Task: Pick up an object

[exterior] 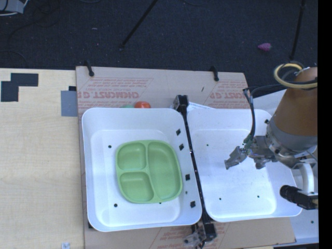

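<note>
A pale wooden bench (36,165) carries a cardboard sheet (155,90), on which two shallow white bins sit side by side, joined by a black clamp strip (191,165).

Nearest: the left bin (96,211) holds the only evident pick target, a green divided plate (149,171), lying flat just right of the bin's centre, three compartments facing up. Judged light, rigid moulded plastic, smooth and likely slippery. It offers no handle; the raised outer rim or a divider ridge looks the best place to pinch. A flat-lying plate may skid rather than lift.

Level with it, the gripper (237,157) hangs over the right bin (228,211), well apart from the plate. How its jaws stand cannot be told; nothing is visible in them.

Obstacles: the bin walls and clamp strip lie between gripper and plate.

Farther back, a small orange object (142,105) sits behind the left bin's far wall. Beyond it lies dark carpet (155,25) with cables.
</note>
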Robot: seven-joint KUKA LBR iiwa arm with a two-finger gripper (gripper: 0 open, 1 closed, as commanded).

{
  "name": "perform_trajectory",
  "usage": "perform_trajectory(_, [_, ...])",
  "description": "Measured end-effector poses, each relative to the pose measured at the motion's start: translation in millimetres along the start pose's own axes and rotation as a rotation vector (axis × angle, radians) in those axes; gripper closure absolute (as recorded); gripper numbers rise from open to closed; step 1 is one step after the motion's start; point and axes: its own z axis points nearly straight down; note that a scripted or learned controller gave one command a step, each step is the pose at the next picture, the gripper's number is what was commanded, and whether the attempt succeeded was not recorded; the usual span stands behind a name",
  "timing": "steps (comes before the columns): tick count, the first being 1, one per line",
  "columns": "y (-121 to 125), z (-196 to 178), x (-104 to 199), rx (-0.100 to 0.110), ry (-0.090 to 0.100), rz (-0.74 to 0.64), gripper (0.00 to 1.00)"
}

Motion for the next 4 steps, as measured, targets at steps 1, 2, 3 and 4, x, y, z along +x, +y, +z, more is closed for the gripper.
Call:
perform_trajectory(1, [2, -5, 0, -0.011, -0.002, -0.002, 0.0])
perform_trajectory(2, [-4, 41, -5, -0.006, -0.001, -0.001, 0.0])
perform_trajectory(3, [-3, 99, -14, -0.006, -0.001, 0.0, 0.0])
perform_trajectory(4, [-3, 140, -13, -0.013, -0.002, -0.001, 0.0])
